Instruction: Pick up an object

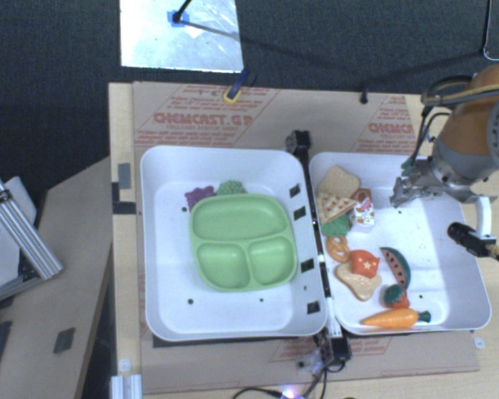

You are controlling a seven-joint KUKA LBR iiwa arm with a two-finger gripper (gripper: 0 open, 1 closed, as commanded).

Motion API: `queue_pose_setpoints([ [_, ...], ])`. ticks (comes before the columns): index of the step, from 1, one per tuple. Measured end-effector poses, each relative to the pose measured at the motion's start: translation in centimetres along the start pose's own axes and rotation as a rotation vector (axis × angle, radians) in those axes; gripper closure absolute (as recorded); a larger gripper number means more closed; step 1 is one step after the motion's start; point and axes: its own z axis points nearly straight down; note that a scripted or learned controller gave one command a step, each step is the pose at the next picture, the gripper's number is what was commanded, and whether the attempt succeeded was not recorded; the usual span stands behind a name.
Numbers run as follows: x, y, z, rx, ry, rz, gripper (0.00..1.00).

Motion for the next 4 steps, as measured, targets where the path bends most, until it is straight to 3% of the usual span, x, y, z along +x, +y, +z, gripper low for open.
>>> queue_pose_setpoints([
  [2,0.8,0.8,-10.4,0.002,0.002,-0.003,1.00],
  [4,9.6,-2.9,-11.2,0.008,0.005,-0.005,1.00],
])
